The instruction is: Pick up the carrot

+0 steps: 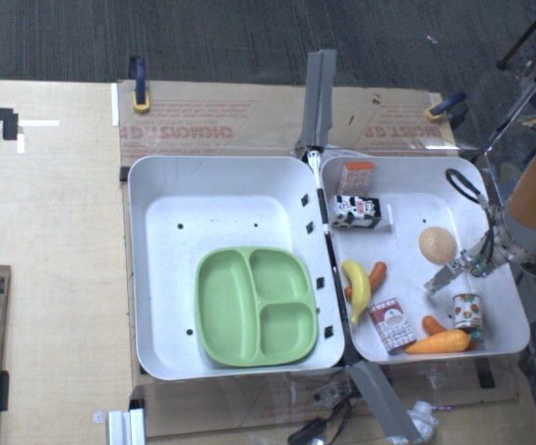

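Note:
The carrot (440, 342) is orange and lies flat along the front wall of the right bin (407, 188), pointing left. My gripper (446, 276) hangs over the right part of that bin, above and behind the carrot and apart from it. It sits just in front of a tan ball (437, 245) and to the upper left of a small printed can (467, 311). The arm (532, 207) comes in from the right edge.
Right bin: a red box (391, 324) left of the carrot, a small orange piece (432, 324), a banana (356, 290) with an orange item (376, 273) beside it, a cow-print carton (356, 211). The left bin (157, 248) holds a green divided plate (254, 306).

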`<action>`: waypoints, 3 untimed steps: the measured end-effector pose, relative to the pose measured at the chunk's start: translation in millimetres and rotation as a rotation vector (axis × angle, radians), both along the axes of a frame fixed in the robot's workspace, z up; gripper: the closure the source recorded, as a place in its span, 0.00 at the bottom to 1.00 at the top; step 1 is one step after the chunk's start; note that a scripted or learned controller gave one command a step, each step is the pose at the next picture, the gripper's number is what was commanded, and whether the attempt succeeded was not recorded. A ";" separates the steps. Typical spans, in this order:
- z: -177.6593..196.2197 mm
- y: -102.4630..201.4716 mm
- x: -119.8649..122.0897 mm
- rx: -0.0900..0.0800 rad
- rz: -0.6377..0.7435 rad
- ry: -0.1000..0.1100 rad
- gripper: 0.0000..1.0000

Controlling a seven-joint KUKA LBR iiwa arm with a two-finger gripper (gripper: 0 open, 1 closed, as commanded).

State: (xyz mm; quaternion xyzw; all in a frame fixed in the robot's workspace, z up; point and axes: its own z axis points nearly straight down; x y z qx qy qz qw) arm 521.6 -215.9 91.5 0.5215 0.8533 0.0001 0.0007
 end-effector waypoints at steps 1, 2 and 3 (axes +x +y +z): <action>1.6 -6.2 78.0 -0.002 0.337 -0.003 0.00; 20.8 -8.1 83.4 -0.009 0.334 -0.020 1.00; 0.7 57.5 102.4 -0.001 -0.123 -0.001 1.00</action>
